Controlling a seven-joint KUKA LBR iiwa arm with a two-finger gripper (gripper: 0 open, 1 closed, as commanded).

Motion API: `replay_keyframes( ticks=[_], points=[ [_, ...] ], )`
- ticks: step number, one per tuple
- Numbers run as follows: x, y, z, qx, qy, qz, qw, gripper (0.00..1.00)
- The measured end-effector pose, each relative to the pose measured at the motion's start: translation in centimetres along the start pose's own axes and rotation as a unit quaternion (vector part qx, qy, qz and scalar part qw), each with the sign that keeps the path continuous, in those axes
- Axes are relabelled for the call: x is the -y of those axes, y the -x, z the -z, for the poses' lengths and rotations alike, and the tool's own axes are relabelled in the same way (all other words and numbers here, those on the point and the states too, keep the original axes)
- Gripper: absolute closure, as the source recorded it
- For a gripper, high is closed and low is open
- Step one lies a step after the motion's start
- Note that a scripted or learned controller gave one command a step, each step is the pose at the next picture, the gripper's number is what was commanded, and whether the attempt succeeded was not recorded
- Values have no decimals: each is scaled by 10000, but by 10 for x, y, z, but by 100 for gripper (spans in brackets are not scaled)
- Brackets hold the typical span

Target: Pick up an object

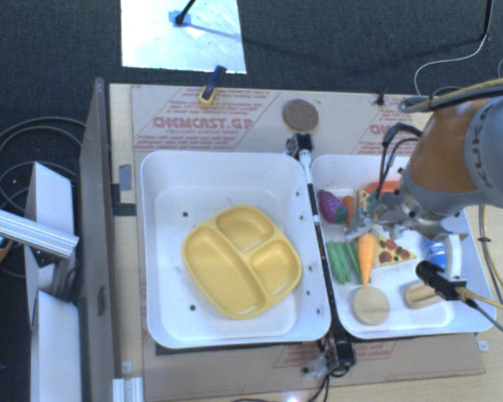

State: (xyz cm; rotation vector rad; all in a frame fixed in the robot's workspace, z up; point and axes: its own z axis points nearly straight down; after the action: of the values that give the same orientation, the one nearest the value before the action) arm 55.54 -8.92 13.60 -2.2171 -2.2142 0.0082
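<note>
1. Camera view, nearest edge first: in the right bin, a round tan disc lies at 6 o'clock and a tan block sits just beside it toward 5 o'clock.
2. Mid-bin, a carrot lies between green beans at its 9 o'clock and a pizza slice at its 3 o'clock, all packed close.
3. The gripper hangs low at the carrot's 12 o'clock, near a purple vegetable at its own 9 o'clock. I cannot tell whether it is open or closed, and nothing is visibly held.
4. The left bin carries a yellow plate, well apart from the arm.
5. Farthest, a brown disc rests on the board at 12 o'clock.
6. Risks, as I judge them: the crowding could make a descent land on two items at once or push the carrot aside; its tapered shape could slip out of a squeeze; the flat pizza slice gives little to grasp.
</note>
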Motion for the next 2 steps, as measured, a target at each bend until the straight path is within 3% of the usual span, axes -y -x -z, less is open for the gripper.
replay_keyframes(
  ticks=[1,2],
  points=[
    [17,8,-50,25,106,13,9999,0],
    [14,11,-35,56,148,4,9999,100]
  ],
)
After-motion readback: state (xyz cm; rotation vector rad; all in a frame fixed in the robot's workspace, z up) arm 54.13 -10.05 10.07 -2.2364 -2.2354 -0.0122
